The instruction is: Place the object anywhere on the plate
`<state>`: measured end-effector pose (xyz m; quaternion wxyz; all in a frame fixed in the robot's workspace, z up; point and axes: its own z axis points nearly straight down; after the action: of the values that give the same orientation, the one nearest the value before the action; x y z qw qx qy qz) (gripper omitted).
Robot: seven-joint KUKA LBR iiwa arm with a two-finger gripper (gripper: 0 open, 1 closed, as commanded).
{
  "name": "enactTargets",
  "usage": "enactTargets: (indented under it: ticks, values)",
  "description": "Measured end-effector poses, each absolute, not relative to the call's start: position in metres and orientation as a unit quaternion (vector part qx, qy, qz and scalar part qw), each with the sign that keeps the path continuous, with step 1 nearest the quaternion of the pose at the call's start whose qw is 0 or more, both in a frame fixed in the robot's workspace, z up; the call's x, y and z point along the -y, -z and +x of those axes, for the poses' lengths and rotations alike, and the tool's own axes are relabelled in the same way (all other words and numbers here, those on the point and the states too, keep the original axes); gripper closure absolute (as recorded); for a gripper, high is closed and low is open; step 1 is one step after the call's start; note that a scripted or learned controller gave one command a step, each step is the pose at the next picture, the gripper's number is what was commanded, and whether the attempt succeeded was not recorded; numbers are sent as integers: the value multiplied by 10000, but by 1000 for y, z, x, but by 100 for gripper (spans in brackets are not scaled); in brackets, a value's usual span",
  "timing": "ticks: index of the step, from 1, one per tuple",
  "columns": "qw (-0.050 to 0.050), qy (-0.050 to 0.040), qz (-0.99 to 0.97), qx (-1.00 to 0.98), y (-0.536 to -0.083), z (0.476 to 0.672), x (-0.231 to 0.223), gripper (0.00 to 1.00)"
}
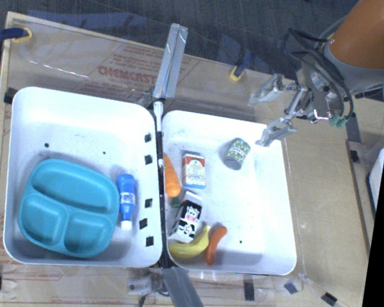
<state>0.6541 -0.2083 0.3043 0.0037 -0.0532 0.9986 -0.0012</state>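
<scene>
The blue plate [68, 207] with three compartments lies in the left bin [74, 123], toward its front. A blue bottle [125, 200] with a white cap lies just right of the plate. In the right bin [268, 219] lie a small green-grey can [236, 152], an orange-and-white carton [194, 170], a carrot [171, 177], a black-and-white carton [188, 221], a banana [191, 247] and an orange-red sausage-like piece [215, 243]. My gripper [270, 115] hangs over the right bin's back right corner, open, with nothing between its fingers. It is just up and right of the can.
A metal divider bar [169, 62] runs between the bins at the back, with black clips along the shared wall [153, 179]. Cables [322, 61] trail from the wrist at the top right. Bare bin floor lies right of the can and behind the plate.
</scene>
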Motion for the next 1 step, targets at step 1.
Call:
enactTargets:
  ticks: [1]
  values:
    - [50,20,-719,-9974,-446,658,209,0]
